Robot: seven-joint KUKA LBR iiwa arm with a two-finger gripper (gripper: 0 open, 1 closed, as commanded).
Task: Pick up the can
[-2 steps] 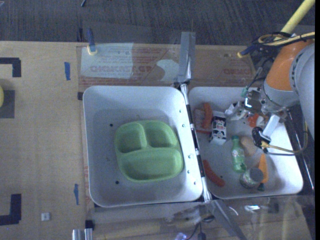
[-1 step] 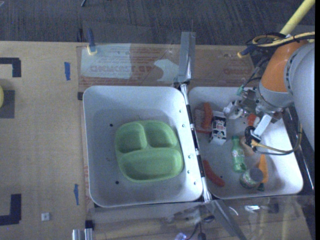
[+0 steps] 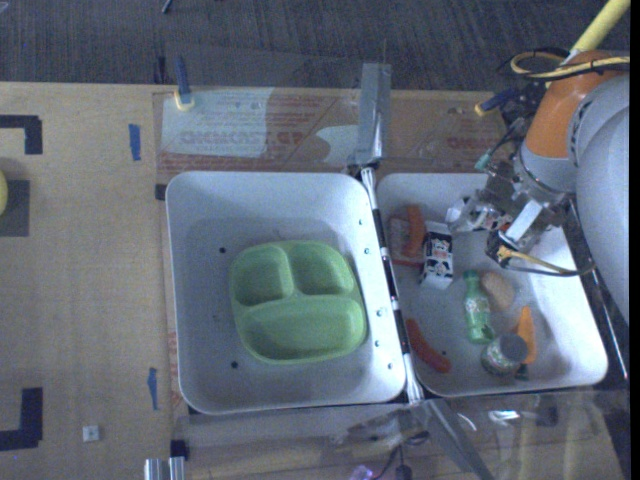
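The can (image 3: pixel 503 354) sits at the near end of the right bin (image 3: pixel 585 363), close to the front wall. It seems to stand about upright, its grey round top turned toward the camera, so its long axis runs roughly up out of the bin — though the blur makes the tilt hard to judge. An orange carrot-like piece (image 3: pixel 526 332) lies just right of it, touching or nearly so, and a green bottle (image 3: pixel 477 308) lies just beyond it, long axis running far to near. A pale rounded thing (image 3: pixel 497 288) rests beside the bottle's far end. Further left are a red sausage shape (image 3: pixel 428 346) near the bin's left wall, a black-and-white carton (image 3: pixel 436 255) and a reddish packet (image 3: pixel 405 236).

The gripper (image 3: pixel 490 211) hangs over the bin's far part, well apart from the can; I cannot tell its state, since wrist hardware and cables clutter it. The arm (image 3: pixel 575 128) is cut off at the right edge.

The left bin (image 3: pixel 190 218) holds a green divided plate (image 3: pixel 297 301), on the tan worktop (image 3: pixel 80 268).
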